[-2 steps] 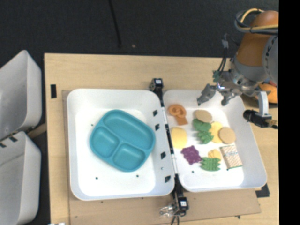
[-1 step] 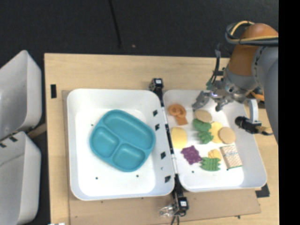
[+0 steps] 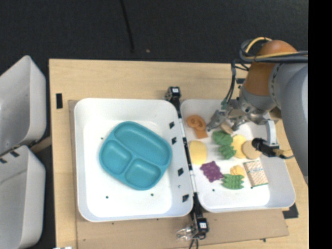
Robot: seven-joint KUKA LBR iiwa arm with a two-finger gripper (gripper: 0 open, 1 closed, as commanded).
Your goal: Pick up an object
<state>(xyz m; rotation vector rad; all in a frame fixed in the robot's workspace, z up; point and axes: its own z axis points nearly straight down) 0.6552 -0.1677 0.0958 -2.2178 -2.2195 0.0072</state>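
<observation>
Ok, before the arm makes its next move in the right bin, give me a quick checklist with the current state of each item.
1. Gripper over the right bin, at its far end: ok.
2. Object between its fingers: cannot tell; nothing visibly held.
3. Nearest candidates in view, the orange piece and the green leafy piece, lie just beside the gripper: ok.
4. Candidates well separated: not ok; the green leafy piece lies against the yellow piece, and the items are packed close.
5. Left bin holds the blue divided plate, apart from the arm: ok.
</observation>
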